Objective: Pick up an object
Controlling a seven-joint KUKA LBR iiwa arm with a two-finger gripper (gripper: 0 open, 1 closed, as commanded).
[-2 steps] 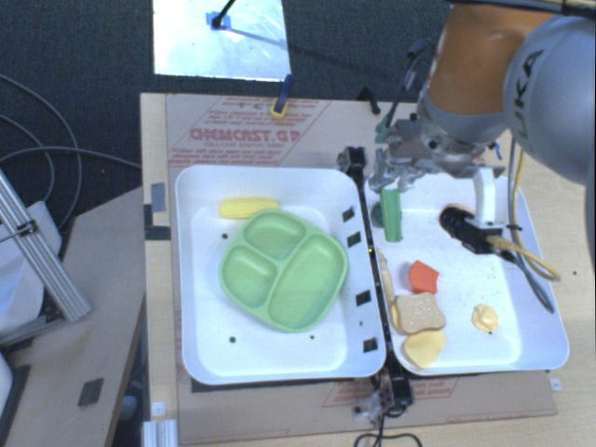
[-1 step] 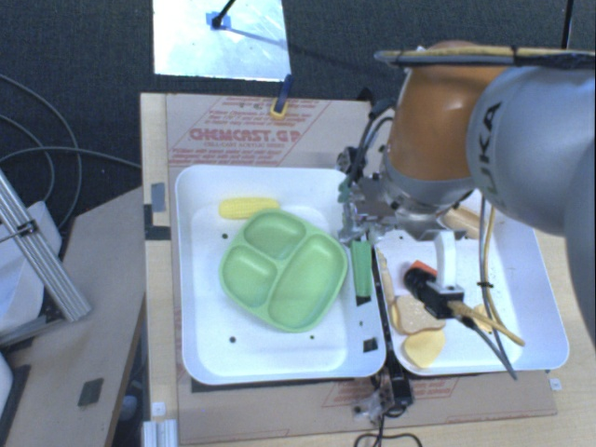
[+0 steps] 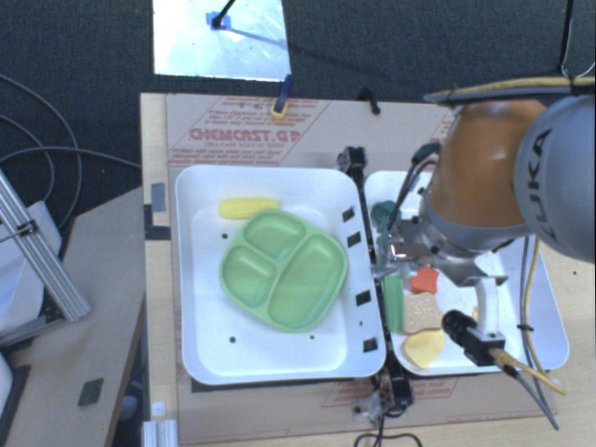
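My arm [image 3: 507,170] bulked over the right bin [image 3: 551,343], its grey shell and orange band covering most of that bin's far half, and I had come in from the right as always. Beside it, the left bin [image 3: 200,343] held a green divided plate [image 3: 284,270] near its middle and a yellow corn cob [image 3: 248,208] just beyond the plate's far edge, close to it but, as far as I could judge, apart from it.

Under my wrist the right bin was crowded along its left wall. A green stick-shaped piece [image 3: 393,304] lay lengthwise against the divider, a small red-orange block [image 3: 425,280] sat just beside it, a pale tan slice [image 3: 423,316] lay nearer the front, and a yellow rounded piece [image 3: 425,347] rested at the front edge, touching or nearly touching the slice. A dark teal item [image 3: 384,215] showed farther back by the divider.

My gripper [image 3: 402,252] hung over that cluster, near the red-orange block and the green stick. Whether it was apart or together I could not tell; my own wrist hid it, and nothing showed clamped in it.

To do this step well, I judged I should commit to one piece, likely the red-orange block. The neighbours were packed tight, so I would have wanted to descend squarely, clear of the divider wall, and avoid nudging the green stick or catching two things at once.
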